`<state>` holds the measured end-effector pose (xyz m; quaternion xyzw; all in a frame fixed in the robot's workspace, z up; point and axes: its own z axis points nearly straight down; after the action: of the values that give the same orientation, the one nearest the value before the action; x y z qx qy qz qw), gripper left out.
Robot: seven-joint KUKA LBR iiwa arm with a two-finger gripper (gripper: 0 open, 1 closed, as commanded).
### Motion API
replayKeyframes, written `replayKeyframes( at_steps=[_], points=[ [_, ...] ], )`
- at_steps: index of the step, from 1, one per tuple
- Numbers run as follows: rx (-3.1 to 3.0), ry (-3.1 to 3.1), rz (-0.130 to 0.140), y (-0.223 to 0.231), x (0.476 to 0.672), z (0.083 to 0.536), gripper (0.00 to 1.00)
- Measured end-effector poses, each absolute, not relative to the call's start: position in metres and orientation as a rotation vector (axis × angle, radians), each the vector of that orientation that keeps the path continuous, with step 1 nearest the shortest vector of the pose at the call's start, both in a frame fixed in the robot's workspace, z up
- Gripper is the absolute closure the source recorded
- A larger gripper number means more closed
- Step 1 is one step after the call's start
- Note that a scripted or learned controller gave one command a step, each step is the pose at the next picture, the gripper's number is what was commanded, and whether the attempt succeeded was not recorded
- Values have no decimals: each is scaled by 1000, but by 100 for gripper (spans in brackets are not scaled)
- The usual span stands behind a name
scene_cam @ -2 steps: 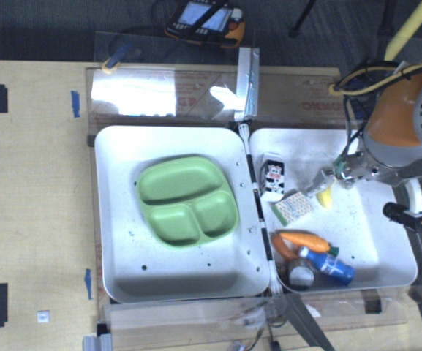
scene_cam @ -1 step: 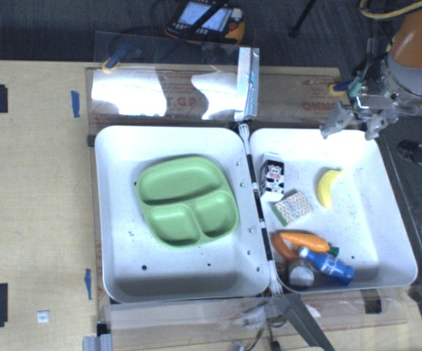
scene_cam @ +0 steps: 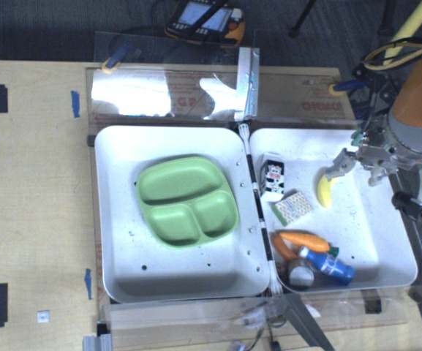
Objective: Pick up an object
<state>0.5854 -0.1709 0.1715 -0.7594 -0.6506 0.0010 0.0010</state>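
Observation:
My gripper (scene_cam: 358,170) hangs over the right bin (scene_cam: 386,262), near its upper right part. Its fingers stand open and hold nothing. The left fingertip (scene_cam: 336,170) is just right of a small yellow banana (scene_cam: 325,191). Lower in the same bin lie an orange carrot (scene_cam: 304,240), a blue bottle (scene_cam: 329,264) and a grey rounded object (scene_cam: 300,275). A patterned packet (scene_cam: 293,207) and a small black-and-white item (scene_cam: 273,177) lie near the bin's left wall.
The left bin (scene_cam: 115,218) holds a green divided plate (scene_cam: 188,199). A metal divider (scene_cam: 247,86) and a clear panel stand behind the bins. The arm's grey body with its orange band (scene_cam: 418,101) sits at the right edge.

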Motion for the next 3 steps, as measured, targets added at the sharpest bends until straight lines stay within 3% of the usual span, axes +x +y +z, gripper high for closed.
replayKeyframes(
  at_steps=[1, 2, 3],
  points=[
    [-2402, -2028, -3, -171, 607, 85, 0],
    [-2401, -2030, -4, -171, 609, 94, 100],
    [-2134, -2306, 1, -128, 596, 194, 100]
  ],
)
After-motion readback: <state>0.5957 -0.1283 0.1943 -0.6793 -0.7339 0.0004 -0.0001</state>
